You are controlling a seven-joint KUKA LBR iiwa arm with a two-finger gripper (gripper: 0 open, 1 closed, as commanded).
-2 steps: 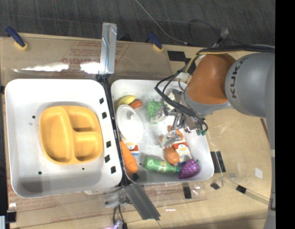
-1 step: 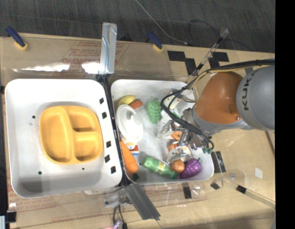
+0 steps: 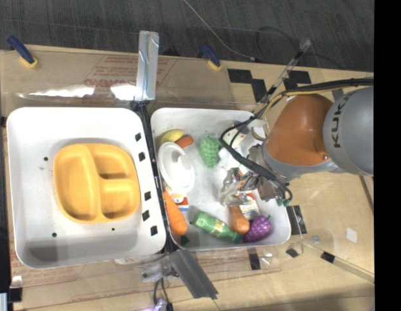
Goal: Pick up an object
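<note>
My gripper [image 3: 234, 185] is low inside the right bin [image 3: 206, 116], right of centre, under the orange-banded wrist [image 3: 297, 135]. Directly below it lie a small white and orange carton [image 3: 249, 205] and a brown-orange sausage-shaped toy [image 3: 238, 219]. A purple grape bunch [image 3: 258, 228] and a green bottle [image 3: 216, 227] rest along the bin's near wall. To the gripper's left are a white bowl [image 3: 175, 167], a green bumpy fruit [image 3: 210, 149], a yellow fruit [image 3: 172, 136] and an orange carrot [image 3: 176, 218]. Nothing is visibly lifted.
The left bin [image 3: 25, 173] holds a yellow divided tray [image 3: 96, 180]. Black cables [image 3: 242, 135] loop from the wrist over the right bin's far right corner. Cardboard covers the bench around both bins.
</note>
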